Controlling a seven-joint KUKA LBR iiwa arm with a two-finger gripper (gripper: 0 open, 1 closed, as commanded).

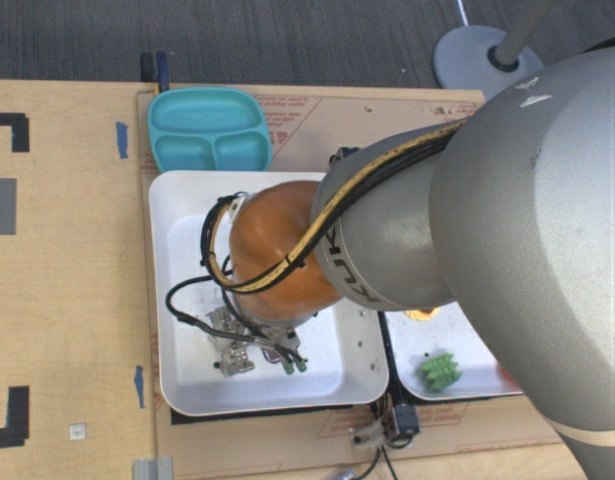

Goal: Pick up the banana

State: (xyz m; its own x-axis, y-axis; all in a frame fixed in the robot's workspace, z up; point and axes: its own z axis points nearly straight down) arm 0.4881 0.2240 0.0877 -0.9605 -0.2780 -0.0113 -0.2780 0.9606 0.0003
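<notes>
You have two white bins on the tabletop (67,298): the left bin (177,268) and the right bin (467,368). One arm (387,238) hangs over the left bin, its jaws low inside; you cannot tell whether they are spread or pressed together. No banana shows. One green object (439,371) lies in the right bin. One teal tray (209,128) sits behind the left bin.

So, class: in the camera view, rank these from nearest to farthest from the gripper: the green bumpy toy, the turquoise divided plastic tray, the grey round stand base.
1. Green bumpy toy, in the right bin, right of the gripper.
2. Turquoise divided plastic tray, beyond the left bin's far edge.
3. Grey round stand base, on the floor, upper right.
</notes>
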